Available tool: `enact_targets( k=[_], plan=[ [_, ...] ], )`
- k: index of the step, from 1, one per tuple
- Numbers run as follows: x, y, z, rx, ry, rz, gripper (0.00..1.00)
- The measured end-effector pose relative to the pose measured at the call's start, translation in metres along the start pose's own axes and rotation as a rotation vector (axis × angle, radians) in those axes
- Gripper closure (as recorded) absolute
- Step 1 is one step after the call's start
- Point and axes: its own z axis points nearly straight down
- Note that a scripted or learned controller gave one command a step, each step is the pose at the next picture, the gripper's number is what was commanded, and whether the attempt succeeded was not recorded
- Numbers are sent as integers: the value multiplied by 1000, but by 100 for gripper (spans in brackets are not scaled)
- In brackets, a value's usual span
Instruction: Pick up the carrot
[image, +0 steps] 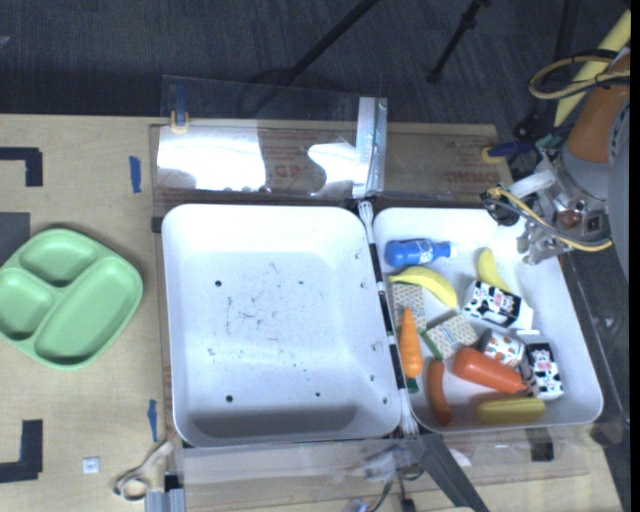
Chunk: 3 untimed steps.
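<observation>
Arm enters from the right; gripper (540, 245) sits over the right bin's (585, 400) far right rim. Claw state: cannot tell, view too unclear. Nothing seen in it. Carrot (410, 343) lies lengthwise against the right bin's left wall, about midway along, just beside the patterned packet (447, 335). Near it: banana (425, 283), blue bottle (417, 251) toward the far edge, larger orange cone (488, 370) toward the near right corner. Left bin (200, 240) holds no objects. Green divided plate (65, 296) rests at the bench's left edge.

You have two white bins (265, 225), one green tray (68, 296), two carrots (410, 343), two bananas (428, 283), one blue bottle (417, 251), one sausage (438, 390), three cow-print boxes (493, 304).
</observation>
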Motion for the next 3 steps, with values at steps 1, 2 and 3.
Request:
enact_targets(
  k=[1, 2, 3],
  plan=[
    [12, -7, 4, -1, 0, 9, 100],
    [-33, 1, -56, 2, -2, -191, 100],
    [-3, 25, -51, -2, 0, -243, 100]
  ],
)
